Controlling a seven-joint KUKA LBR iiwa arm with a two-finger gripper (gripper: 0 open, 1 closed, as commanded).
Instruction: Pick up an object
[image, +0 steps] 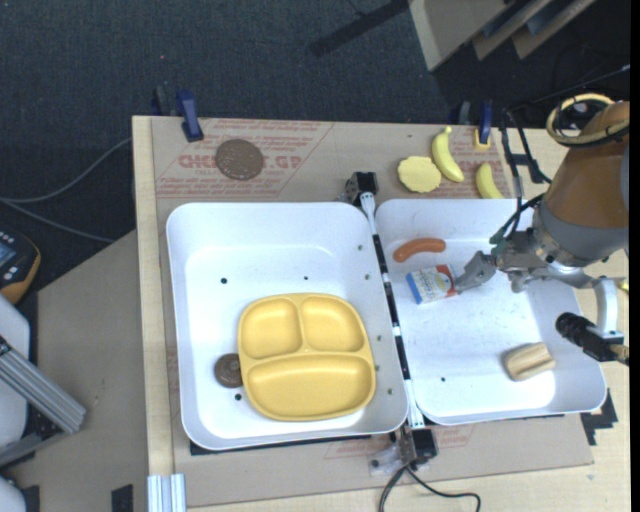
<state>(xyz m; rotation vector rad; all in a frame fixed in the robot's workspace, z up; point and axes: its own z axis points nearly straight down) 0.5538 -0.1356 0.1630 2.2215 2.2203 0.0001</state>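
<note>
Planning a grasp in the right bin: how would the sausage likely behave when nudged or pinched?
The sausage is a slim rounded cylinder lying flat, so a sideways nudge would probably roll it. Its surface looks smooth, so the fingers might slip. It looks small and likely light.

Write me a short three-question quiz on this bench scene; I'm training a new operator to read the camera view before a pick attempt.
1. True or false: the yellow divided plate lies in the left bin.
2. Which item lies nearest the gripper? A) the sausage B) the small carton C) the bread roll
3. Name the round brown thing touching the plate's left edge inside the left bin.

Key
1. True.
2. B. The carton sits right at the gripper's tip in the right bin; the sausage is a little farther up, the roll farther down.
3. A brown cookie-like disc, partly tucked under the plate.
</note>
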